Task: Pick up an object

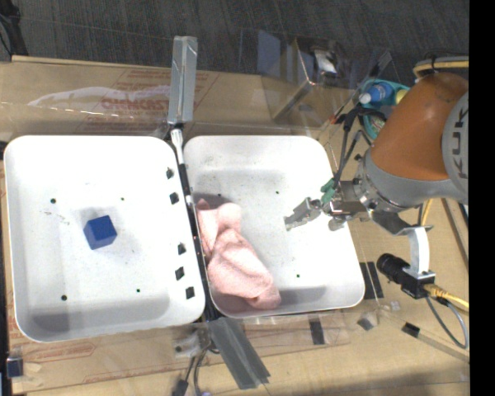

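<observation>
Pink cloth (231, 254) left of tool (299, 215)

Arm reaching in from the right, claw held low and leftward.

The arm (412, 139) enters at the right edge, its orange band bulking large above the wrist, with grey casing just showing beyond it. From the wrist a dark, cable-hung mount runs left to the claw (301, 214), whose pale metal fingers (297, 217) point left and slightly down. Nothing shows between the fingers.
</observation>
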Available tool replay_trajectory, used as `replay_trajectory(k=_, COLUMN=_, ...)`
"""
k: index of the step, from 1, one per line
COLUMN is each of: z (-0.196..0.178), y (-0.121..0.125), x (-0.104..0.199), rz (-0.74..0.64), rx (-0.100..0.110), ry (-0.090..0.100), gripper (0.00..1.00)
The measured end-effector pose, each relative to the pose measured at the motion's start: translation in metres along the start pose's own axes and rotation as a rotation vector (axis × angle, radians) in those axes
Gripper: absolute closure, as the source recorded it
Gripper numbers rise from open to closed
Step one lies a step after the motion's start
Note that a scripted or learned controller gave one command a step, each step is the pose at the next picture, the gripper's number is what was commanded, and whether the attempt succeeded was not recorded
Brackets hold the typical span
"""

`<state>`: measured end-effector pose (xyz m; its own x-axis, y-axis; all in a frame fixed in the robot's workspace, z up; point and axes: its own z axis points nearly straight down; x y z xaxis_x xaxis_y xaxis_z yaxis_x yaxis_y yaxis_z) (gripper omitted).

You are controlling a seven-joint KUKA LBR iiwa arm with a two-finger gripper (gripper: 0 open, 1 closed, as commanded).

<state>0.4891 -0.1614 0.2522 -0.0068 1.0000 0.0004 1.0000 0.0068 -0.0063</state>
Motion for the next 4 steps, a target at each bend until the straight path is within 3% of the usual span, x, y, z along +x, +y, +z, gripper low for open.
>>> replay_trajectory(k=1, z=0.139, y=0.069, x=0.042, rz=-0.017, rx=0.002, ry=0.000, gripper=0.00)
replay_trajectory(k=2, z=0.062, y=0.083, x=0.088, rz=0.363, rx=-0.002, ry=0.000, gripper=0.00)
replay_trajectory(k=3, z=0.162, y=0.077, x=0.055, rz=0.261, rx=-0.002, ry=0.000, gripper=0.00)
replay_trajectory(k=4, z=0.137, y=0.097, x=0.005, rz=0.217, rx=-0.002, ry=0.001, gripper=0.00)
